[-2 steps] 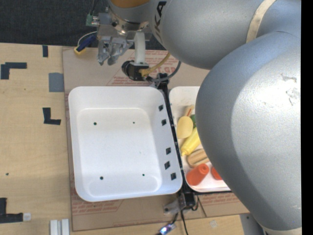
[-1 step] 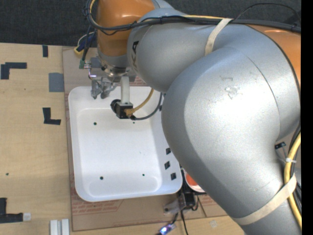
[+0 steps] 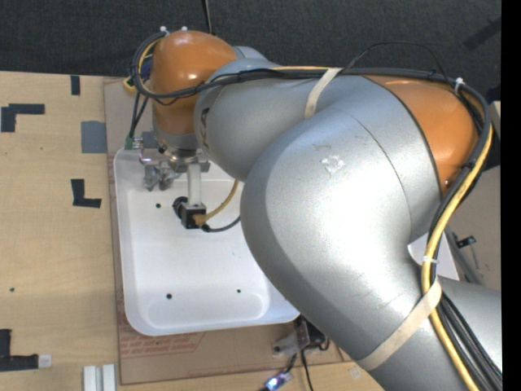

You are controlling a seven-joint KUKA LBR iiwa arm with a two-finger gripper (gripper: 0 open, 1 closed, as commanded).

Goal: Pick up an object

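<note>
My gripper hangs over the far left part of the left white bin, just inside its far rim. A small black part with a yellow cable sits at the gripper's lower end, close to the bin floor. The orange wrist band is right above it. The grey arm sweeps in from the right and hides the right bin and the right side of the left bin.
The bins rest on a brown cardboard sheet on a wooden bench with black tape marks. Small dark dots mark the bin floor. A dark backdrop runs along the far edge.
</note>
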